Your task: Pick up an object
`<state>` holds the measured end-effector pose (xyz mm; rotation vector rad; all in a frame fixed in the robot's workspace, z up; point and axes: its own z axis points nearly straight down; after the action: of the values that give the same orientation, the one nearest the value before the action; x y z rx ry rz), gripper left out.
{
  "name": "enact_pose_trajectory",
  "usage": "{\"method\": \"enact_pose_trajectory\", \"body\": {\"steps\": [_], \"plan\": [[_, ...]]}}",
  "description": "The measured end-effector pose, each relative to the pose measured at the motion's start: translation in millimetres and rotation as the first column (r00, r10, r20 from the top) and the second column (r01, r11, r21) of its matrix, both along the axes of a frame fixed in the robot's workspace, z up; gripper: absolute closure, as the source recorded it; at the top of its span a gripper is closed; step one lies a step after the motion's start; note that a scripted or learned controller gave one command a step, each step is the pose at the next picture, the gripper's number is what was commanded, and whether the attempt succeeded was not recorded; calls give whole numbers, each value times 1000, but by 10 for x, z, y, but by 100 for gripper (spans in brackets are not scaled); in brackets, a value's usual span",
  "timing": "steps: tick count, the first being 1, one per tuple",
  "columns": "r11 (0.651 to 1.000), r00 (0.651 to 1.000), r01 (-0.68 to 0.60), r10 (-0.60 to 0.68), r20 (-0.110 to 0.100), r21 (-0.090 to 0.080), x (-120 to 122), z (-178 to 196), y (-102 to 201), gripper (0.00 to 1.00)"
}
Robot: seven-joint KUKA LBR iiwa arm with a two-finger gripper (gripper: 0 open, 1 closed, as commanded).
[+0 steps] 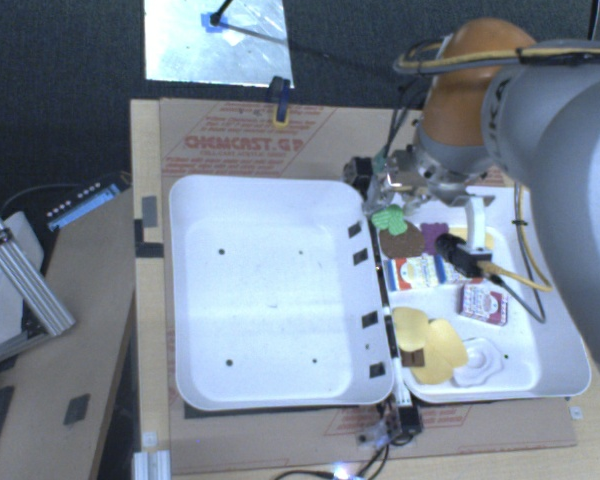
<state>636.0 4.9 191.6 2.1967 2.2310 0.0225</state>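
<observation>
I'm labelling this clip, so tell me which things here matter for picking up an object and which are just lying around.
For the job:
claw
right bin
green piece
brown piece
purple piece
yellow discs
pink-and-white packet
white piece

Lying about:
left bin
cardboard sheet
foil sheet

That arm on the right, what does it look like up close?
The arm is bulky, rounded and grey, with an orange band above the wrist. Yellow and black cables loop around it. At its end sits a small metallic tool.
</observation>
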Motion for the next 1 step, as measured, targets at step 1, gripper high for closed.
{"method": "enact_pose_trajectory", "body": {"steps": [1], "plan": [[1000, 1000, 9, -9, -15, -2, -24, 207, 198, 100]]}}
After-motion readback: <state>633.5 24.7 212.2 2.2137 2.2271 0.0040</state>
